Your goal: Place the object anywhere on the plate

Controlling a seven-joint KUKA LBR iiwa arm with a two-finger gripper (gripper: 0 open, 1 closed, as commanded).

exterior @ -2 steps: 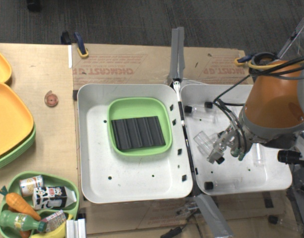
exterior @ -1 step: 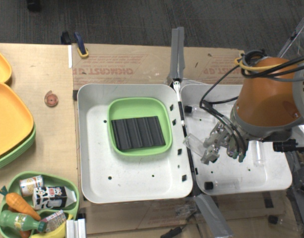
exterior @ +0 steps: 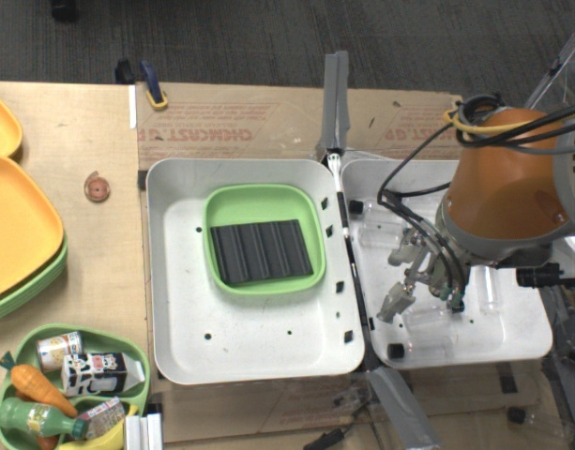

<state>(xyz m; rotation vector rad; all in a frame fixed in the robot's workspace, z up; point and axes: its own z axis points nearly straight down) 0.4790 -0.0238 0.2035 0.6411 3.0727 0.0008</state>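
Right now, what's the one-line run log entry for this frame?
arm: over right bin | gripper: low in right bin, nothing seen held | plate: green, left bin, dark ridged slab on it

Bright, even light coming from above, white bins (exterior: pixel 174 345) glowing a little, soft small shadows lying under the green plate (exterior: pixel 265 204) (nothing dark or harsh), gripper (exterior: pixel 414 279) looking a bit blurry, floor at top staying dimmer, edges bending slightly.

Bench (exterior: pixel 99 139): two white bins (exterior: pixel 174 279), yellow plates (exterior: pixel 20 223).
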